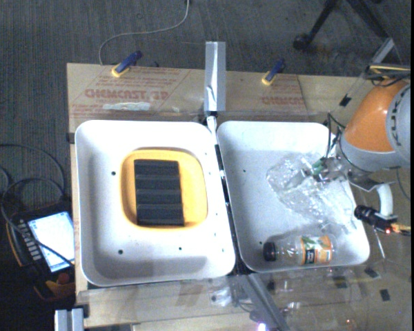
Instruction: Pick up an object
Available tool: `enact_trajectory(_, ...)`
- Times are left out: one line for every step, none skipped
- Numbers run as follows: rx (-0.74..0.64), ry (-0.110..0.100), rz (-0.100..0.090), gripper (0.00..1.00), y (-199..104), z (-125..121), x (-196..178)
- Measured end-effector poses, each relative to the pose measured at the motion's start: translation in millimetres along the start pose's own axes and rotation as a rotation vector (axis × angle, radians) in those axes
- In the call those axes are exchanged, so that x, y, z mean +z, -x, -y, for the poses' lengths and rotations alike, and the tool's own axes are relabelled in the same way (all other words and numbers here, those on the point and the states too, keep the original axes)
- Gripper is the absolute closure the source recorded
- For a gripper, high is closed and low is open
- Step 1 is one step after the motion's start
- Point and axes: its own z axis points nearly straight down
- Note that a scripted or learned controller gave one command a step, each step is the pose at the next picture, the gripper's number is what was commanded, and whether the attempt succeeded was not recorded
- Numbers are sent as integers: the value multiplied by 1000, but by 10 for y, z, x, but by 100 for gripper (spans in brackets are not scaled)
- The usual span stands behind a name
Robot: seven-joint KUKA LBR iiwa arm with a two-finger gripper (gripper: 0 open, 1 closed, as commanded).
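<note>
In the left bin [90, 205] I have a yellow tray [127, 192] carrying a black ribbed block [157, 192], lying about the middle of the bin floor. It looks rigid and flat, with a low profile and no obvious lip for two fingers, so I judge it a poor candidate from where the arm is.

Crossing the divider into the right bin [248, 205], I see a crumpled clear plastic wrapper [307, 188] spread from the bin's middle toward its right wall. I would expect it to be very light, soft and slippery; it would collapse under a pinch, and a raised fold near its upper edge is the only sensible place to take it.

Along the bin's near edge lies a small bottle [300, 249] on its side, dark cap pointing left, orange label toward the right. It is stiff, probably light, rounded and apt to roll, so I would grip it across the body at the label.

The gripper [326, 165] sits at the right side of this bin, at the wrapper's upper right margin, below the orange band of the arm. I cannot tell how it is set or whether it touches the plastic. The bottle lies well below and slightly left of it, toward the near edge.
</note>
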Motion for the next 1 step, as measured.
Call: enact_trajectory(138,9,15,0,-406,222,9)
